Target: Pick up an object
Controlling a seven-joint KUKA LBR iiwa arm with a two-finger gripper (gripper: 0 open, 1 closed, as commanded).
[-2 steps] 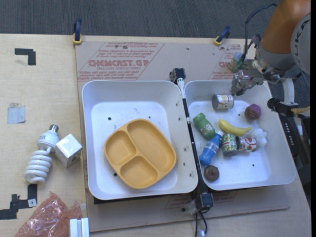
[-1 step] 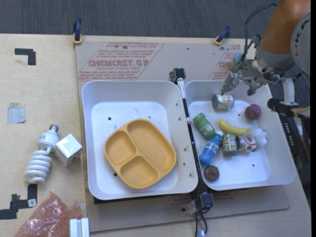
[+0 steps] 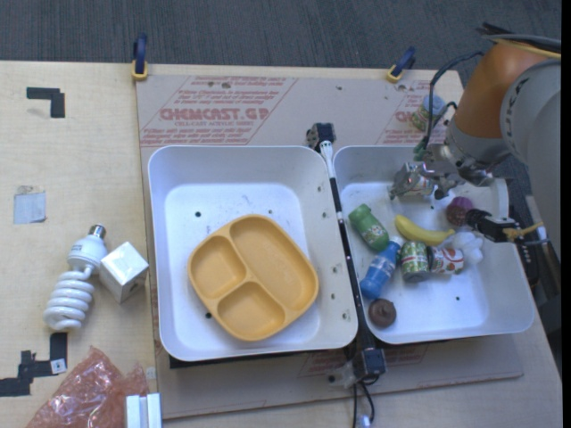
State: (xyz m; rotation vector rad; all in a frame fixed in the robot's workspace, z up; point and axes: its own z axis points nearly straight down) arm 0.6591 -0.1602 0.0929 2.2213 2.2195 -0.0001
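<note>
My gripper hangs low over the back of the right bin, close to its far wall. Just in front of it lie a yellow banana and a green bottle. A purple ball sits to the gripper's right. Further forward are a blue bottle, a green can, a red and white item and a brown donut-like piece. I see nothing between the fingers.
The left bin holds a yellow divided plate. On the bench to the left lie a spiral light bulb, a white cube and a red mesh bag.
</note>
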